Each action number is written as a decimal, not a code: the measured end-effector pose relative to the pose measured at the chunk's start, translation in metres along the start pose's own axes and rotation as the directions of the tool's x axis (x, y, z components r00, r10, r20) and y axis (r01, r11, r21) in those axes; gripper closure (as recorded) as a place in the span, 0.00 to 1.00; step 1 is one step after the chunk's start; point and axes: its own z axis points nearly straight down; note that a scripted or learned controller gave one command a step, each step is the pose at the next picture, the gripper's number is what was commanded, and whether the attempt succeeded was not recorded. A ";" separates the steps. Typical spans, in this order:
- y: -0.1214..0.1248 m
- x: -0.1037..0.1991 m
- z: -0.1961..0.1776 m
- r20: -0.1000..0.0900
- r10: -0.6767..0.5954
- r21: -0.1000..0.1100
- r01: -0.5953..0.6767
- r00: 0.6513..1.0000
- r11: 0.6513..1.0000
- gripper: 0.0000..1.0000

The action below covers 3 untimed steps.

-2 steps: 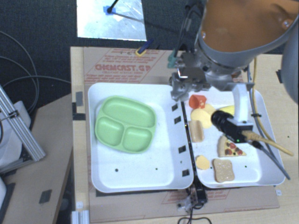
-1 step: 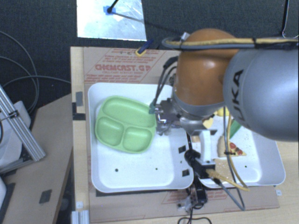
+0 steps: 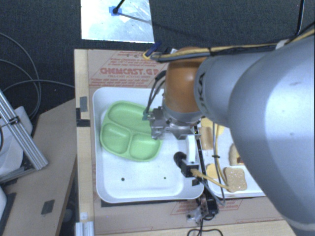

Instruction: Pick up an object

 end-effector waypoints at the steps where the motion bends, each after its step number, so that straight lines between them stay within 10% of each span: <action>1: 0.031 -0.114 -0.029 0.000 0.008 -0.012 -0.008 1.000 1.000 1.00; 2: -0.019 -0.128 -0.146 -0.004 0.000 -0.015 0.000 1.000 1.000 1.00; 3: -0.025 -0.050 -0.134 -0.006 -0.011 -0.009 0.011 1.000 1.000 1.00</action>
